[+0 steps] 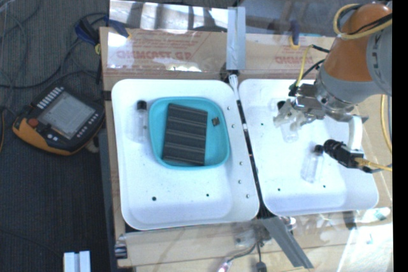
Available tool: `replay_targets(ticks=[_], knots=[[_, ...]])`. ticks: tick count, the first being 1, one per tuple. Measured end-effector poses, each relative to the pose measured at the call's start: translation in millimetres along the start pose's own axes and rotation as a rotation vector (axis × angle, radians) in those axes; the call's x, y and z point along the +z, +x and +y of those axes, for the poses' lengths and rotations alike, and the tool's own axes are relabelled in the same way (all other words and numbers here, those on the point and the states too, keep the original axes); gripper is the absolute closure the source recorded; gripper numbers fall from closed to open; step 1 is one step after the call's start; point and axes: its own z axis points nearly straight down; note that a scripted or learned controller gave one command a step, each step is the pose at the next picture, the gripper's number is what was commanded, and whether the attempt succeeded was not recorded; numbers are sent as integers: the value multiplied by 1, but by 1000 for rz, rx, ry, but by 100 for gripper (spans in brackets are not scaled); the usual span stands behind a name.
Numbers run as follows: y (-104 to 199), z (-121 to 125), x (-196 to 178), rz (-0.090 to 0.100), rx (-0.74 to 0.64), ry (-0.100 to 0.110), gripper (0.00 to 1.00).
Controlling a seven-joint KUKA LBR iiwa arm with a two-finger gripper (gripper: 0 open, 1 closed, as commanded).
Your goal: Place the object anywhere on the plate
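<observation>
Bottle [311, 164] lies on its side in the right bin [274, 188] — just below my pincer [288, 116], whose grip I cannot tell — well apart from the teal plate [220, 143], already carrying a dark block [185, 134].

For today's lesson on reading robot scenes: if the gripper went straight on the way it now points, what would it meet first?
The gripper points down over the right bin. It would probably meet that bin's white floor first; the clear bottle lies nearer the camera, apparently off that line. Depth is unclear from this slanted view.
</observation>
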Motion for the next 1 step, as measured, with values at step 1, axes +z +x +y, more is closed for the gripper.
replay_targets(ticks=[1], knots=[[0,0,0,0,0,0,0]])
